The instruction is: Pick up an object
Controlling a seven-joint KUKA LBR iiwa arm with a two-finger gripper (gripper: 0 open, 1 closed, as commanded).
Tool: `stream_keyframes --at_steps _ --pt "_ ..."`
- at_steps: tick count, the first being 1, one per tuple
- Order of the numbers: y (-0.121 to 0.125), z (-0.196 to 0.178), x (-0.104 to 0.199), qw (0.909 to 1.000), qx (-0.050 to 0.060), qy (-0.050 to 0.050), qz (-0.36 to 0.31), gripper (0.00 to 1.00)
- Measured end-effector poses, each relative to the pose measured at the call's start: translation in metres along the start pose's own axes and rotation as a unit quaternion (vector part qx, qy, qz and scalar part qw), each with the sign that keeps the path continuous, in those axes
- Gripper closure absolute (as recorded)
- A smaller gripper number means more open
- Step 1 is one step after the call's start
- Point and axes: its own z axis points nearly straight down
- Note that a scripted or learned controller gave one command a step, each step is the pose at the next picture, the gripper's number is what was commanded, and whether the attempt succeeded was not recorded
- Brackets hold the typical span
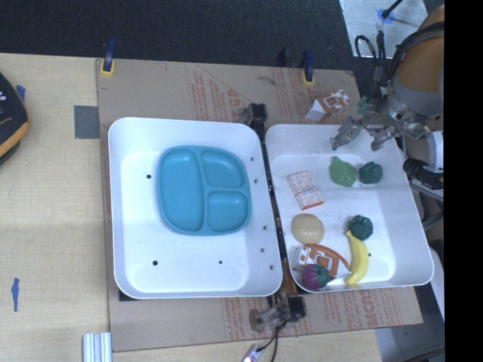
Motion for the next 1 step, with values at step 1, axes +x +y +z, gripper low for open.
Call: stream_keyframes --at_steps 1 --pt "-0.0128 0.0742 -0.0321 1.0000 0.001 -0.001 0.000 0.00"
